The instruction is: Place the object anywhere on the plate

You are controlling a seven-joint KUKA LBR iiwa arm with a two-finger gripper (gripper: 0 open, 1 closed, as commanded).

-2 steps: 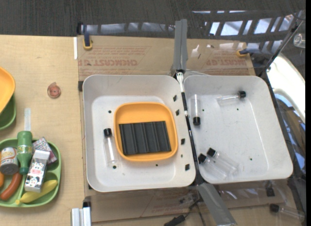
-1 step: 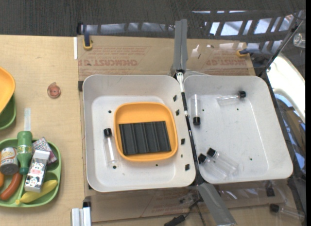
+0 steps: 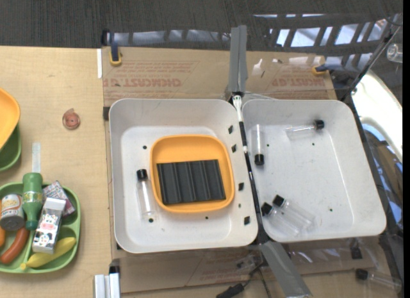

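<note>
An orange-yellow plate (image 3: 189,145) with rounded corners rests in the middle of the left white bin (image 3: 128,226). A black ribbed rectangular object (image 3: 192,182) lies flat on the plate. It covers most of the plate's centre and stays inside the rim.
A clear vial with a black cap (image 3: 145,193) lies in the left bin just left of the plate. The right bin (image 3: 359,181) holds three similar vials (image 3: 257,143) (image 3: 302,129) (image 3: 286,211). A green tray of toy food (image 3: 38,223) stands on the bench at the far left.
</note>
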